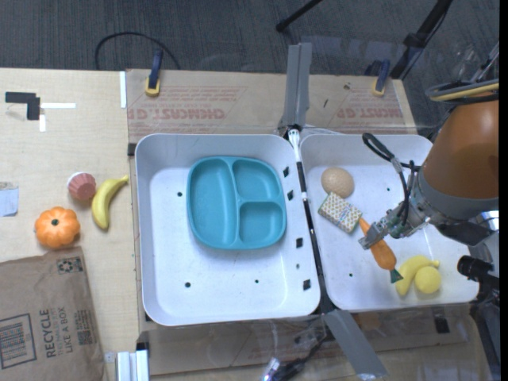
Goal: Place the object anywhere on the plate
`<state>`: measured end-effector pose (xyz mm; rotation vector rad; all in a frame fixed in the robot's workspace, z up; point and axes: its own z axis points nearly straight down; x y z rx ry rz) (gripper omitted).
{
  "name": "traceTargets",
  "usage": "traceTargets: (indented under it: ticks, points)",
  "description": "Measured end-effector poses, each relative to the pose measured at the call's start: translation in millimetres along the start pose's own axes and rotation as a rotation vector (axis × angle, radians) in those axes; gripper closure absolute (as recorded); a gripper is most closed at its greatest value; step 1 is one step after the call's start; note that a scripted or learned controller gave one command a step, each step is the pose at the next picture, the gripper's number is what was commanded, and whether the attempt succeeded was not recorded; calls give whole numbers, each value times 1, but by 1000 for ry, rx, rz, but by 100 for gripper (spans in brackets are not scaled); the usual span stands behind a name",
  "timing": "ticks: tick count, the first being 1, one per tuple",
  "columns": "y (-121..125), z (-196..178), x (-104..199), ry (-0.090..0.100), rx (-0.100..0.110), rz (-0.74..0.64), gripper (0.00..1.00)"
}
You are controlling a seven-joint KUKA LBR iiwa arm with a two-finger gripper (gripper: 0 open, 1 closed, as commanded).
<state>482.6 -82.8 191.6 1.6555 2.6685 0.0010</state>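
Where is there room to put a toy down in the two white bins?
Left white bin: bare floor all round the blue divided plate, widest along the near edge. Right white bin: crowded mid-floor with tan egg, speckled block, orange carrot, yellow duck and gripper; near-left corner bare.

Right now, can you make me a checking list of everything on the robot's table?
Surface: two white bins side by side on a bench.
Job's things: blue plate in the left bin; carrot in the right bin.
Clutter: egg, patterned block, yellow duck in the right bin.
Gripper: gripper low by the carrot.
Cables: black cable over the right bin.
Surroundings: pumpkin, banana, cupcake, paper bag.
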Motion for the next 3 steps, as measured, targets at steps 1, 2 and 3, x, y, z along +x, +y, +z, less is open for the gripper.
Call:
traceTargets:
  ticks: [1, 2, 3]
  points:
    - [82, 1, 26, 1, 3, -7, 100]
    - [153, 1, 81, 0, 3, -88, 100]
    - [153, 1, 81, -1, 3, -88, 0]
